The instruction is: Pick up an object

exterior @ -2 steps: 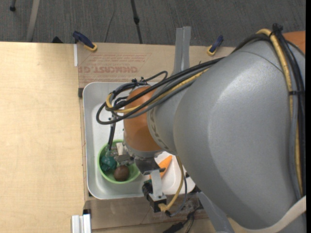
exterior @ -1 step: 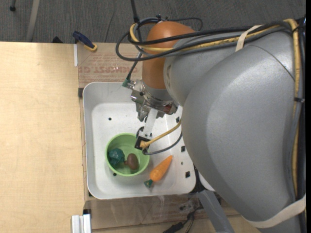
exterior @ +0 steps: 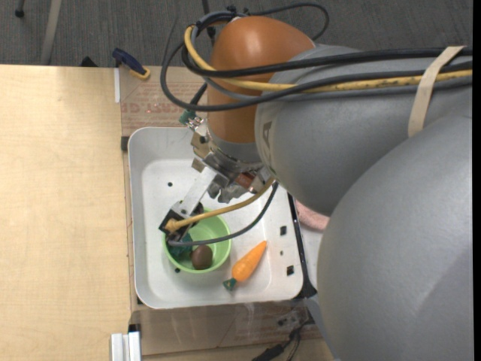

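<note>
Currently, gripper (exterior: 224,180): we are seeing it hanging low over the middle of the white bin (exterior: 140,201); the wrist is hiding it, so we cannot tell whether it is open or closed.
Likeliest target: we are judging it to be the toy carrot (exterior: 250,261), lying on the bin floor, toward the view's lower edge from the gripper and just beside the green bowl (exterior: 218,239).
Carrot axis: running diagonally, leafy end lower left, tip upper right; we are expecting a grasp to close across that line.
Carrot surface: looking orange, smooth, tapered, probably plastic.
Bowl: showing round, glossy, thin-walled; holding a brown rounded lump (exterior: 201,258), possibly a nut.
</note>
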Controlling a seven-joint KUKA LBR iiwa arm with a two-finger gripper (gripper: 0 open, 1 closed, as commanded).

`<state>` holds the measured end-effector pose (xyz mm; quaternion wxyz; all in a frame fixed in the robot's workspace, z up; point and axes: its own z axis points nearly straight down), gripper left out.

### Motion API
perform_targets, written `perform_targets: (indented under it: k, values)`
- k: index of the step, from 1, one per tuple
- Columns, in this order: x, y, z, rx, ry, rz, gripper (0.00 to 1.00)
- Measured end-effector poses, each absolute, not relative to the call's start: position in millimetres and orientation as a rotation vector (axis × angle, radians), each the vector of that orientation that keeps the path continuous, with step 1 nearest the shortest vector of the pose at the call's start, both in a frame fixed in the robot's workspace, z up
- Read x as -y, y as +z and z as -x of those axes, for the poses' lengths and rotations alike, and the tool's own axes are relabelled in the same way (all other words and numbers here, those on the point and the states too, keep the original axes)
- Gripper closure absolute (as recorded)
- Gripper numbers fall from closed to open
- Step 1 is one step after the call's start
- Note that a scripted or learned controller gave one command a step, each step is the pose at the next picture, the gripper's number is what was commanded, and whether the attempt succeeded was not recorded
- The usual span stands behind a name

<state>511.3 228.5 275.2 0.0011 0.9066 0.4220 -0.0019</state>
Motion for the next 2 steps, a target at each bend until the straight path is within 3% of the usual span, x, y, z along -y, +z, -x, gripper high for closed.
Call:
perform_targets:
  k: [1, 2]
  values:
    - [-200.8, 250.2, -511.5, -2.02, -0.009, -2.406, 1.0]
    - [-206.3, 101.3, -493.5, -2.482, -0.008, -1.928, 1.0]
